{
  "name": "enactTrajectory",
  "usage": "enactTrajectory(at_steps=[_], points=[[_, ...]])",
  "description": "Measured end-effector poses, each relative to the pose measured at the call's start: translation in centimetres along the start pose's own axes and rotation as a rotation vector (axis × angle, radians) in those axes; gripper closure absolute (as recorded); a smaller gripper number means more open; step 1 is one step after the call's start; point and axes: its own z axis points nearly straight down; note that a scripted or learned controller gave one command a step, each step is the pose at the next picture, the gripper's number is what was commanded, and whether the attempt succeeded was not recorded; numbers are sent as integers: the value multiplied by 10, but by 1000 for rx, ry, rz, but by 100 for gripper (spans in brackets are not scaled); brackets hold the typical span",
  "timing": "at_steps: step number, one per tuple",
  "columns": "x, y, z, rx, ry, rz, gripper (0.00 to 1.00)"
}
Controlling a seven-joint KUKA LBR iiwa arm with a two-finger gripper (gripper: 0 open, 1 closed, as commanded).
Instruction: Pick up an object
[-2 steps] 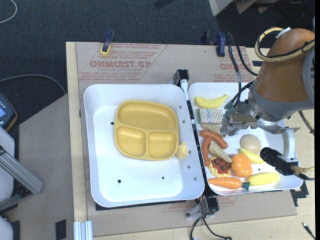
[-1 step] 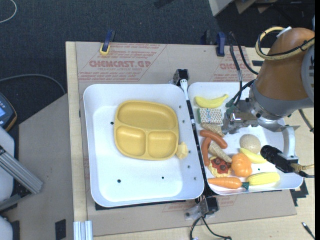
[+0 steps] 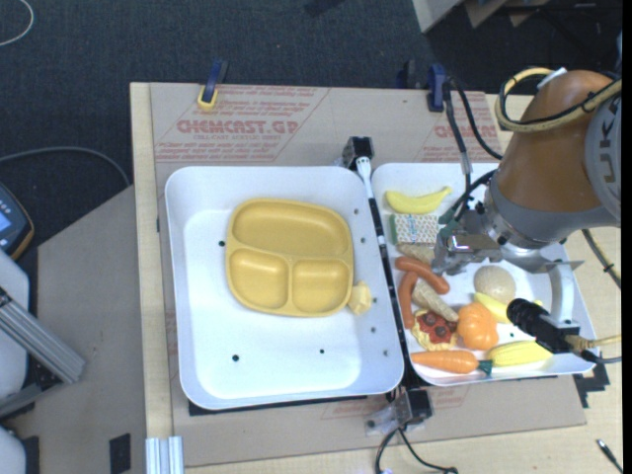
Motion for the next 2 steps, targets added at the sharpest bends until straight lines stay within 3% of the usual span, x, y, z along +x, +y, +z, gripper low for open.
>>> enactTrajectory(at_steps=[2], points=[[-2,5,-1,-5,-2,-1,100]])
